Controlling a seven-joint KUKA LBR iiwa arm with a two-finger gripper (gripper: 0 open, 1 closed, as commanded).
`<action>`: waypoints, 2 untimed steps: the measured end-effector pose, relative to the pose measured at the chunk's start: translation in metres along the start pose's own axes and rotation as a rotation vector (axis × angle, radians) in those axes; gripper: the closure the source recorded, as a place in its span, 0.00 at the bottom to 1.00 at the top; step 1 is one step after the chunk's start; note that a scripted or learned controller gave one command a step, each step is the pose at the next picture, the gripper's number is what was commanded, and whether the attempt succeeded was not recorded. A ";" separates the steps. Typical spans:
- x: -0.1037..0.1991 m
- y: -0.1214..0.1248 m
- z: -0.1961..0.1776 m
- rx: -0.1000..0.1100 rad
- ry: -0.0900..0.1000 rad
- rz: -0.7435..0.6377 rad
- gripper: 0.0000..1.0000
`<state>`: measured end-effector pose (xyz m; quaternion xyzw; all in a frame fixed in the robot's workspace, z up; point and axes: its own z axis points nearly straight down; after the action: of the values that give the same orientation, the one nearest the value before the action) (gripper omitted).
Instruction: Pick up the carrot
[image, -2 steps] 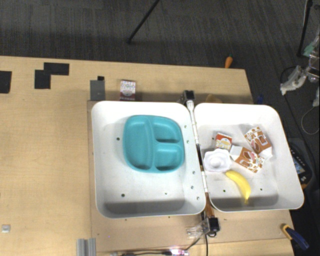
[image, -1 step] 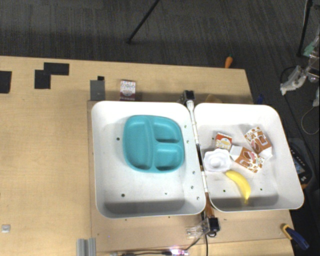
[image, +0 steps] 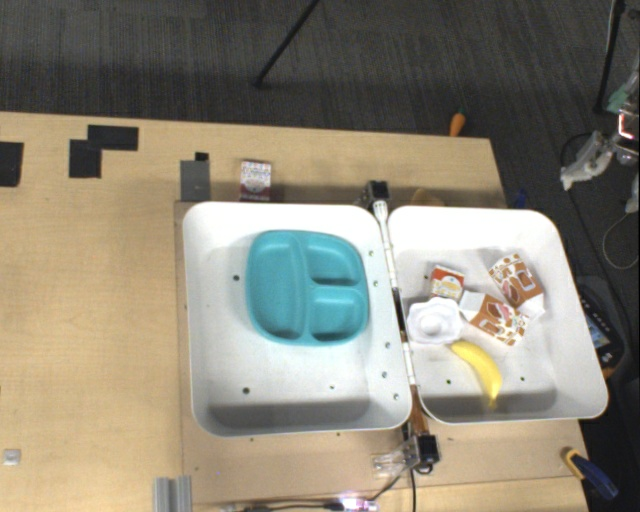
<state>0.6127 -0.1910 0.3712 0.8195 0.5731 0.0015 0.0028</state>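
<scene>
- White bins sit side by side on the tan wood bench (image: 90, 330): left bin (image: 200, 300) and right bin (image: 572, 300), rims touching down the middle.
- Left bin has a teal divided plate (image: 305, 287) lying flat, a bit toward 12 o'clock of the bin's centre. Three compartments, w/ the long one on the 9 o'clock side.
- Right bin is the cluttered one, w/ a white cup (image: 432, 322) close to the 9 o'clock wall.
- At 12 o'clock from the cup, touching or nearly so, is a small red-orange carton (image: 447, 282).
- Yellow banana (image: 480, 368) at 5 o'clock from the cup, its near end just beside the cup.
- Two brown-and-white packets at 3 o'clock from the cup: upper packet (image: 515, 278) and lower packet (image: 497, 318), which overlap a little.
- Carrot: can't pick it out for sure. The nearest match is an orange stub (image: 457, 124) on the bench's far edge, at 12 o'clock from the right bin and well apart from it. It's too small to tell what it is.
- At 12 o'clock from the left bin, just off its rim, are a grey block (image: 195, 180) and a small patterned box (image: 255, 180).
</scene>
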 end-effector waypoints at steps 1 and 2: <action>0.000 0.000 0.000 0.000 0.000 0.000 0.00; 0.000 0.000 0.000 0.000 0.000 0.000 0.00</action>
<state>0.6127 -0.1910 0.3712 0.8195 0.5731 0.0015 0.0028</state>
